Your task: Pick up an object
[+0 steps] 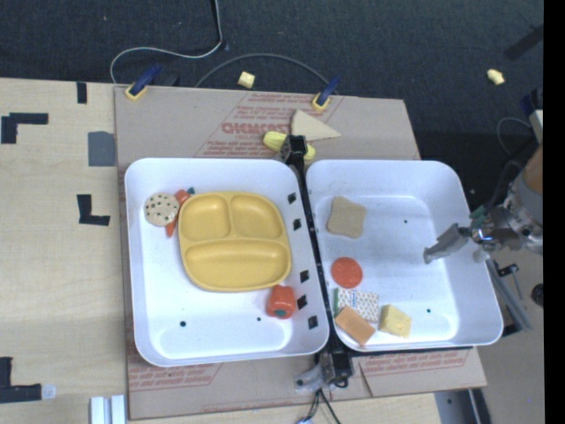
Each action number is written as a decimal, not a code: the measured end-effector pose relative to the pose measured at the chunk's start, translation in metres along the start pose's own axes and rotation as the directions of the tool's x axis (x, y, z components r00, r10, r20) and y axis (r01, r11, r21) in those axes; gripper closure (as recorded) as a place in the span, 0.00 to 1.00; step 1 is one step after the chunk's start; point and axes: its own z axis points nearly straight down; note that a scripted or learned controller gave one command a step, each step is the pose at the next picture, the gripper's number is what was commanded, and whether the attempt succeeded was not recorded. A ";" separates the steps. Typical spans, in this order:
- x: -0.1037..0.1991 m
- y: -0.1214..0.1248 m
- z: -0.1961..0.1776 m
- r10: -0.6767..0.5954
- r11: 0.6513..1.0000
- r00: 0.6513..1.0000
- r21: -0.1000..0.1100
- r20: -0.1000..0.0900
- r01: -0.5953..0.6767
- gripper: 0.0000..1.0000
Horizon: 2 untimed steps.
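Worktop point(53, 263): pale wood with dark tape marks at the left; a cardboard sheet point(256, 117) is laid under both bins.
Floor: dark blue carpet point(371, 25) is seen beyond the worktop, crossed by a thin cable point(190, 56).
Left bin point(141, 325): a yellow divided plate point(234, 239) is held at centre; a cookie point(161, 208) is seen at its upper left, an orange-red item point(282, 301) at its lower right.
Right bin point(441, 184): a tan bread slice point(345, 218), a red disc point(347, 272), a patterned packet point(361, 302), an orange block point(354, 326) and a yellow block point(395, 321) are grouped in the left half.
Gripper point(434, 253): positioned over the right bin's right side, well apart from the objects; nothing is held.
Fingers: state cannot be told.
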 end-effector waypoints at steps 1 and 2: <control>0.078 0.038 0.100 -0.007 1.000 1.000 0.006 -0.004 0.007 0.00; 0.112 0.121 0.048 -0.007 1.000 1.000 -0.010 0.001 0.007 0.00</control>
